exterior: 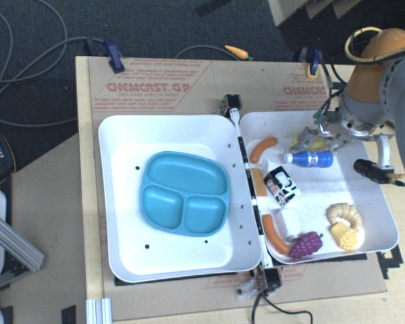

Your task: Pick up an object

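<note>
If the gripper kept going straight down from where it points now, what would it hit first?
Most likely the blue plastic bottle lying in the right white bin, just below the gripper; depth is hard to judge.

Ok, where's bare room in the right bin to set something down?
Bare floor lies mid-right in the right bin, between the blue bottle, the black-and-white box and the corn. The near edge is crowded: sausage, grapes, pastry. The tool works the far corner.

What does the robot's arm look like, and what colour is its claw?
The arm is chunky and rounded, grey with an orange band near its top. Thin cables loop beside it. Its claw is small, made of silvery grey metal parts.
</note>
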### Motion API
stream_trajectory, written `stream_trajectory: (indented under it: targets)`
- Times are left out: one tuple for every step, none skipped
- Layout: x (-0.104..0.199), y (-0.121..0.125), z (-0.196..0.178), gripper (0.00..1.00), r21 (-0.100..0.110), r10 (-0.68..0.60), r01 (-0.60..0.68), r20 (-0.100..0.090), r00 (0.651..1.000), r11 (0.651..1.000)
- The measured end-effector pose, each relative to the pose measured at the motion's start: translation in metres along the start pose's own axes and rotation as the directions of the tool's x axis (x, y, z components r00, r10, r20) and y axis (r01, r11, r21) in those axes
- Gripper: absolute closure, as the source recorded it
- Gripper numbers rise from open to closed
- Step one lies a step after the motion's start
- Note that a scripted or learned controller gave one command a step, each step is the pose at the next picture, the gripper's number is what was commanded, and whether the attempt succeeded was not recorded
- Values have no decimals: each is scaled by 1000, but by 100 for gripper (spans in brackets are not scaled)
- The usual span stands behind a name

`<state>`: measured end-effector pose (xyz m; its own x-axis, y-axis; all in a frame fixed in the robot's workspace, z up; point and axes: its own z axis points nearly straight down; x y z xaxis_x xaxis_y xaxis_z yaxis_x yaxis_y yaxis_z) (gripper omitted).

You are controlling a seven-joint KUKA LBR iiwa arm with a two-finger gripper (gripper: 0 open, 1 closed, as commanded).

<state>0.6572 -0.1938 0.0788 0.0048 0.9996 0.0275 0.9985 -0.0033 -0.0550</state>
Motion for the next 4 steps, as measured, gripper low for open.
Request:
stream_trajectory:
  targets:
    - [-1,-2,-8,100,6,-1,1,8,1000,1000]
    - [0,-2,-8,0,7,0,0,5,1000,1000]
    - [63,6,-88,0,-59,-9,11,27,1000,998]
    - [40,-16,-60,0,-50,-2,3,27,1000,999]
